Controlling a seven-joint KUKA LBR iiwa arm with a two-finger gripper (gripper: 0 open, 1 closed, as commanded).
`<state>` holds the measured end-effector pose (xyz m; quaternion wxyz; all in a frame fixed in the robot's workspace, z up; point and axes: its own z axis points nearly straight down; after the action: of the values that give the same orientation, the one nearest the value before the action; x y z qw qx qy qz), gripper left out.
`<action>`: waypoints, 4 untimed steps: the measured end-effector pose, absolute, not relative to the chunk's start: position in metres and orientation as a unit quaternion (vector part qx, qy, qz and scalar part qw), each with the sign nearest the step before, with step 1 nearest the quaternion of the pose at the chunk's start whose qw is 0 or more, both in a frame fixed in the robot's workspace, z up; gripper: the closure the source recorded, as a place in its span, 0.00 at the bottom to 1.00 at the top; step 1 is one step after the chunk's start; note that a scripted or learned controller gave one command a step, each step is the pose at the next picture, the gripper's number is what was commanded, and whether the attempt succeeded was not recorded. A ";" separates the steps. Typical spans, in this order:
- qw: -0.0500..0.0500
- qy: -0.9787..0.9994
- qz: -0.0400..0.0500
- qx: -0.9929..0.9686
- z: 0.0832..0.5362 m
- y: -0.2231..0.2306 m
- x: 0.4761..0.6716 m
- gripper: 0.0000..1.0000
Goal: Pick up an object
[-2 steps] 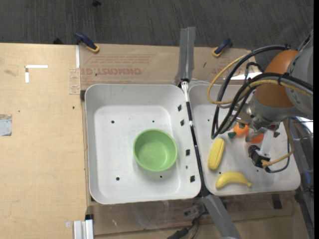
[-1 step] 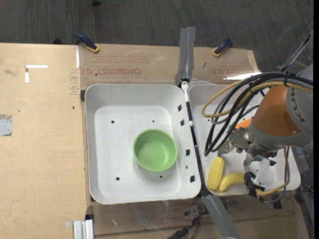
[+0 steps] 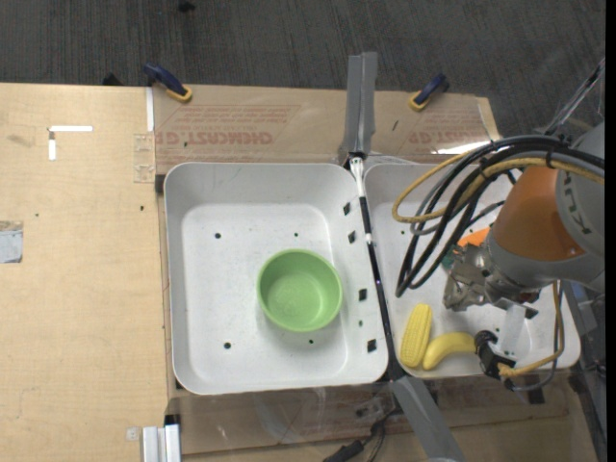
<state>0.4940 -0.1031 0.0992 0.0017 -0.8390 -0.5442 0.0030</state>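
Observation:
A green bowl (image 3: 300,291) sits upright in the left bin (image 3: 192,258), a little right of its middle. In the right bin (image 3: 385,186), a yellow corn cob (image 3: 416,334) lies near the front left corner, with a yellow banana (image 3: 449,347) beside it to the right. A small orange object (image 3: 471,240) peeks out behind the cables. The arm, with its orange band (image 3: 539,221), hangs low over the right bin. My gripper (image 3: 469,290) points down just above and right of the corn cob, its tips hidden among the wrist parts.
Black and yellow cables (image 3: 433,229) loop over the right bin's middle. A grey divider post (image 3: 361,104) stands between the bins at the back. Two clamps (image 3: 168,82) hold the cardboard backing. Bare wooden bench (image 3: 67,258) lies to the left.

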 end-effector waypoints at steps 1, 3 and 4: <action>0.000 -0.617 0.002 -0.787 0.256 -0.046 0.499 1.00; 0.001 -0.797 0.002 -0.604 0.232 0.051 0.477 1.00; 0.000 -0.843 0.001 -0.538 0.238 0.100 0.545 1.00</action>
<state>0.5450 0.0996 0.2378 -0.0004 -0.5381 -0.8429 0.0012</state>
